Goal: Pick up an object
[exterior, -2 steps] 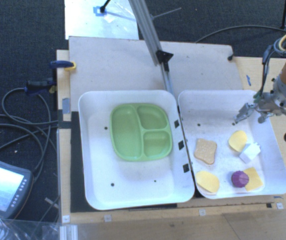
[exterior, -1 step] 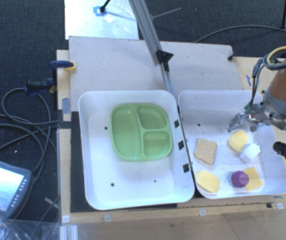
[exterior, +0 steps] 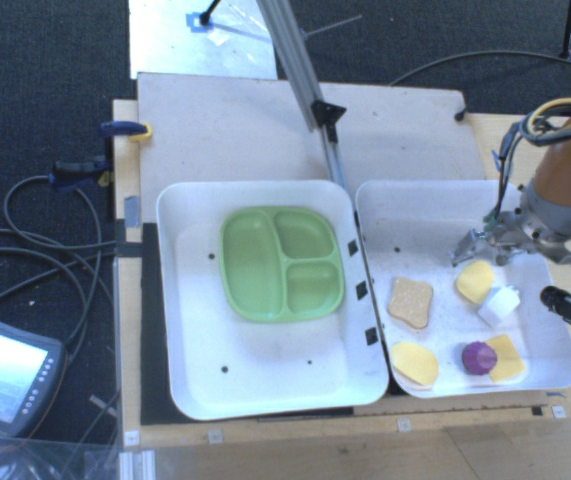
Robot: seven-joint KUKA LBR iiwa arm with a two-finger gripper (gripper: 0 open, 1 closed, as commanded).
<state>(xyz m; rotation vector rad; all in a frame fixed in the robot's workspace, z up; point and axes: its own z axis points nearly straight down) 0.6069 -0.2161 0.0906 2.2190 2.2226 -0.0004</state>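
We see the right shallow white plastic bin holding a tan bread-slice toy, yellow pieces and a small purple round toy. We judge the bread light and stiff, best pinched across its edges. The gripper hovers near the bin's far side.

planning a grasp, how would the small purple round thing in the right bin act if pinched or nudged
The small purple round object looks rounded, so it may roll or slip from a pinch. It seems light and touches a flat yellow piece, so a nudge would probably shift both.

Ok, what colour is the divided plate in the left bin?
Light green; the plate shows clearly in the camera view.
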